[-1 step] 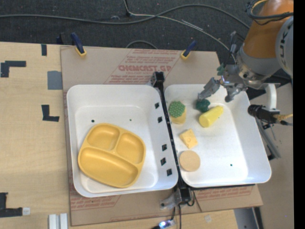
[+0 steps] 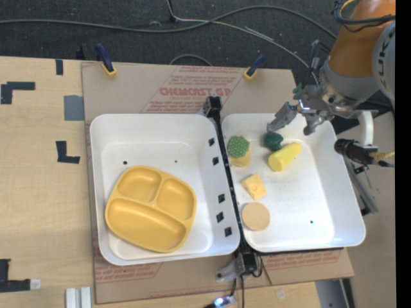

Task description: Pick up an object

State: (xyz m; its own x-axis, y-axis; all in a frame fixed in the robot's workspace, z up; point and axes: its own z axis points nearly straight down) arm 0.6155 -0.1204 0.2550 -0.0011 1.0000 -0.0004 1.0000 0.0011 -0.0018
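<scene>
Pincer hovering over the back of the right bin, nothing picked up yet

The pincer (image 2: 297, 117) hangs spread wide with nothing between its 2 fingers, up by the far rim of the right bin (image 2: 334, 226). Closest candidates sit just below and to its left: a small dark green piece (image 2: 273, 140) touching a yellow corn-like piece (image 2: 284, 156), so a grab there risks nudging both. Best bet, probably, is to straddle the yellow one across its narrow side, away from the green bit. Further out are a green-topped round toy (image 2: 239, 149) by the divider, a yellow cheese wedge (image 2: 255, 187) and a tan disc (image 2: 256, 216), all well apart. The yellow divided tray (image 2: 150, 208) lies in the left bin (image 2: 103, 133) on the desk (image 2: 38, 204).
</scene>
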